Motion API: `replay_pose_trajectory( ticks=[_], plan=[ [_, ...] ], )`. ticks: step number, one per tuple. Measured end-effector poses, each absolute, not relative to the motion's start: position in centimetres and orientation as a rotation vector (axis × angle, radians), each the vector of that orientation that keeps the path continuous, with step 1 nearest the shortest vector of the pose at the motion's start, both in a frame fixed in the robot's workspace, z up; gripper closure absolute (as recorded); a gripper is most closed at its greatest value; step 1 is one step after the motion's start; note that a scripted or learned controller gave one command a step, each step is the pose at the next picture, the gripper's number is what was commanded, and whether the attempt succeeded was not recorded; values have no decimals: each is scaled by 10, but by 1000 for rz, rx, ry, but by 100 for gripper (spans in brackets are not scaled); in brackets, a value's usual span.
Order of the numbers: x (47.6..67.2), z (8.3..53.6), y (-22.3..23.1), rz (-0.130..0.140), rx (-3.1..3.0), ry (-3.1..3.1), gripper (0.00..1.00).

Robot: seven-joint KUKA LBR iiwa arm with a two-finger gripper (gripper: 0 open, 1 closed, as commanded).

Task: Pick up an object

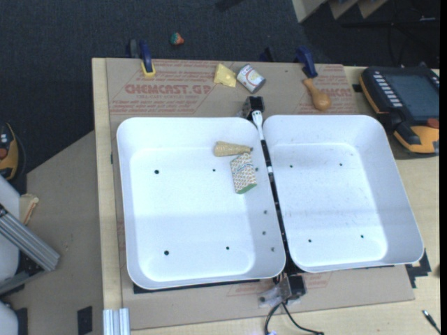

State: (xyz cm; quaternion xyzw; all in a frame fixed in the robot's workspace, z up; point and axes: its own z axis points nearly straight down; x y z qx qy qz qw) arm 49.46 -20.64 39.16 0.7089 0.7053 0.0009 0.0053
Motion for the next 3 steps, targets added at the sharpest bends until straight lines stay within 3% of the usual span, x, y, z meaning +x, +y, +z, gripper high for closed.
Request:
replay_pose_trajectory(
  ticks=[1,2,3],
  plan=[
    [477,286,-190,-7,2230,2228,100],
    [502,222,-134,-3,2221,2234,100],
    [481,378,-98,19,2204,2218,100]
  ],
)
